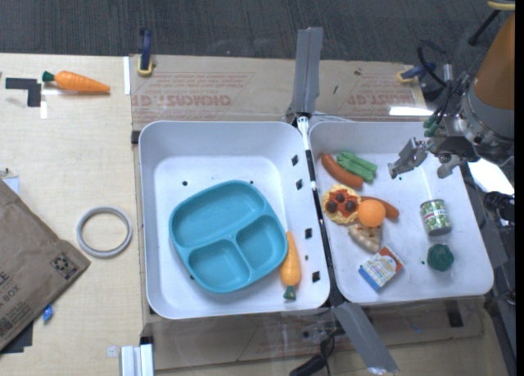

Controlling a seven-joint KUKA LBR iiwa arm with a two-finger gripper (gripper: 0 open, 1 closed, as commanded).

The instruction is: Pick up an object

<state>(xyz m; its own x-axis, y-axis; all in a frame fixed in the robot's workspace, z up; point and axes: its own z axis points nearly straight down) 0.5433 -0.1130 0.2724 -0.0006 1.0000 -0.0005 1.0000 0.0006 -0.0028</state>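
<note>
Nearest the lens, a grey flap [366, 337] juts from the bench edge, below and left of the claw [426, 161]. Far left of the claw lie a brown cardboard box [29, 268], a tape ring [104, 230] and a carrot [78, 83] on the pale wooden bench [65, 161]. The left bin [155, 202] holds a blue divided plate [228, 237] with a second carrot [291, 262] touching its right rim. In the right bin [475, 276], left of the claw, sit a sausage [341, 170], green beans [359, 165], pizza slice [341, 203] and orange [371, 213]; below it, a carton [380, 269], tin can [435, 217] and green ball [440, 257]. The claw's fingers stand apart, clamping nothing.
</note>
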